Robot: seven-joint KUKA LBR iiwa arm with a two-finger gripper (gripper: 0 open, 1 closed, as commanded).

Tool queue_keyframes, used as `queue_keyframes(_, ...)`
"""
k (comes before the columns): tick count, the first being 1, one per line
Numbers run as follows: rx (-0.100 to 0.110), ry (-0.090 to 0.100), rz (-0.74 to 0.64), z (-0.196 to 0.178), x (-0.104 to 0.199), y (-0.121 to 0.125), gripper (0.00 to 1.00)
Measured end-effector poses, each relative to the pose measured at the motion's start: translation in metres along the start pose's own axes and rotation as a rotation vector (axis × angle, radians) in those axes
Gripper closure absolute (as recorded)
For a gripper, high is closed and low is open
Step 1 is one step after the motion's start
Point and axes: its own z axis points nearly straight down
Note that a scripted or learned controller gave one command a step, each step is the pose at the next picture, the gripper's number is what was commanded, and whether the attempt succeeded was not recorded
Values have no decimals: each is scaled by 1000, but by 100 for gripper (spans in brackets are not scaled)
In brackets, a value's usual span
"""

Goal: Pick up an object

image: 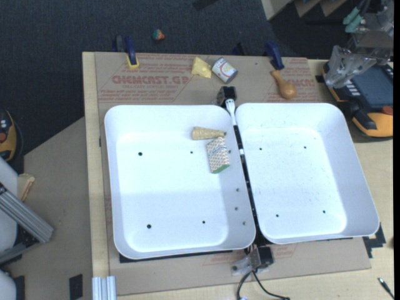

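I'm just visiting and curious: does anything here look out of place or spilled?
Yes. Several small things lie outside the bins on the brown board behind them: a yellow wedge, a small white box and an orange-brown pear-shaped piece. A tiny colored object sits on the dark floor beyond. Two items, a tan cone and a patterned packet, lie in the left bin.

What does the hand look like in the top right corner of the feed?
The hand is a boxy, silver-grey metal assembly, slightly blurred. Above it the arm shows darker grey parts, with a teal fitting and thin cables beside them. No markings are legible.
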Motion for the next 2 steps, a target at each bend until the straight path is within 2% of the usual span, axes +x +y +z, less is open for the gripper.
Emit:
queue_keyframes(1,9,-2,11,186,55,2,100)
queue_keyframes(2,-13,-5,18,136,40,-28,100)
